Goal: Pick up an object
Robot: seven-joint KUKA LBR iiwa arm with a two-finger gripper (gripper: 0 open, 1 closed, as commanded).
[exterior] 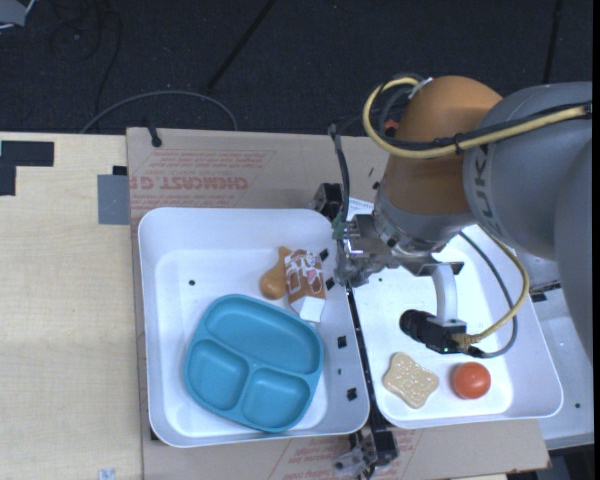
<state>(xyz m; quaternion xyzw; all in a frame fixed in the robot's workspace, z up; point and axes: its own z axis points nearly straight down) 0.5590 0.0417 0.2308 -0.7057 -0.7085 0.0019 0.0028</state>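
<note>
Tool seen over the bins' shared rim; finger state cannot be told. Just left of it lies an orange-brown gingerbread figure with white icing.

In the left bin, a divided tray lay toward the front, with a gingerbread figure behind it near the right wall. The right bin held a cracker at the front, a tomato just to its right.
</note>
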